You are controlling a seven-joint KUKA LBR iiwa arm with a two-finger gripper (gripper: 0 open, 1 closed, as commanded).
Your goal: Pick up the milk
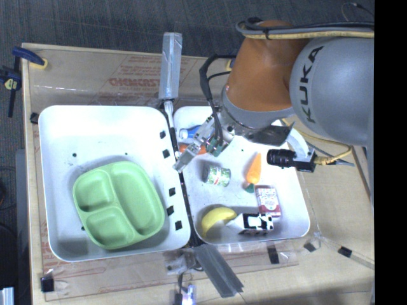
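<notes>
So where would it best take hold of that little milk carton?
Probably across the middle of the milk, coming straight down. It lies flat near the bin's front wall, with the banana close on its left, so its long flat sides look like the easiest faces to pinch.

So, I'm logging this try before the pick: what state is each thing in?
milk carton: lying on its side at the right bin's front wall, untouched
banana: lying beside the milk carton
ketchup box: lying flat
carrot: lying flat
small can: tipped on its side
green tray: right way up in the left bin
pincer: low over the right bin's back left corner, far from the milk carton
</notes>
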